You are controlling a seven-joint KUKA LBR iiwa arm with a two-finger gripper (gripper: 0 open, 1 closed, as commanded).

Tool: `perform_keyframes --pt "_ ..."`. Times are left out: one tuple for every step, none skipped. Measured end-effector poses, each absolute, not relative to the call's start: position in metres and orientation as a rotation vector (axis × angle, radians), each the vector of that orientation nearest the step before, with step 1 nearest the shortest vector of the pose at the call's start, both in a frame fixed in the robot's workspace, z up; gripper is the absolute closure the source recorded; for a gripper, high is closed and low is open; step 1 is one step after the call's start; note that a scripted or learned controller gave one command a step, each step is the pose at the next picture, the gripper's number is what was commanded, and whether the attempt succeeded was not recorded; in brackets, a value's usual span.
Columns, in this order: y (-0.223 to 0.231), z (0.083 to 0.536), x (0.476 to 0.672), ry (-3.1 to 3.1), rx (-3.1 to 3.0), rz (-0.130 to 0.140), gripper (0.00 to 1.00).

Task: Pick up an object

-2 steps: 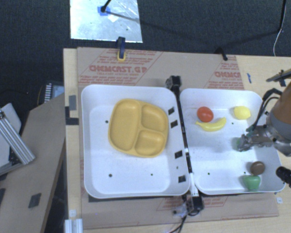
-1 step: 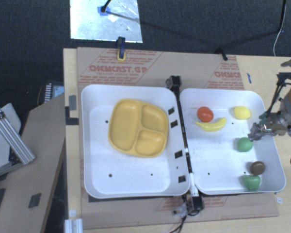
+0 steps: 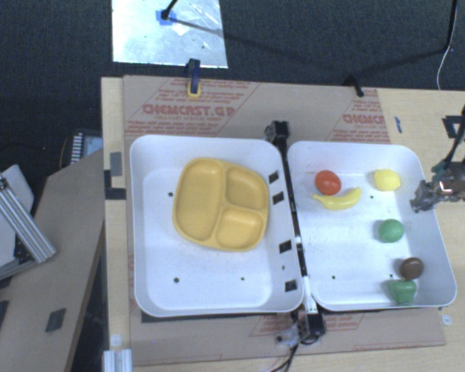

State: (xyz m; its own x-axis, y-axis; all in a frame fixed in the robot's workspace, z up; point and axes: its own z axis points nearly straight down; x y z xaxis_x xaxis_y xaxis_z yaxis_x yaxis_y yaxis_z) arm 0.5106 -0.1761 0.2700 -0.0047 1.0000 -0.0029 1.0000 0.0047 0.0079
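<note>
Camera view: banana (image 3: 338,200) lies roughly crosswise, right tip raised; jaw gap can't be told.

Yellow tray (image 3: 219,203), banana (image 3: 339,201) & lemon (image 3: 386,180); red-orange tomato (image 3: 327,181); green ball (image 3: 390,230); white bins (image 3: 151,285).

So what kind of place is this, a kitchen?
Probably a robot testing lab, not a kitchen: two white bins on a workbench, toy fruit like a banana, and a robot gripper reaching in.
</note>
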Motion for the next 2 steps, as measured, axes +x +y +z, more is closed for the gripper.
perform_keyframes --pt "-0.118 0.272 0.519 2.232 2.208 0.005 1.00" --pt "-0.072 0.259 0.530 2.232 2.211 0.003 1.00"
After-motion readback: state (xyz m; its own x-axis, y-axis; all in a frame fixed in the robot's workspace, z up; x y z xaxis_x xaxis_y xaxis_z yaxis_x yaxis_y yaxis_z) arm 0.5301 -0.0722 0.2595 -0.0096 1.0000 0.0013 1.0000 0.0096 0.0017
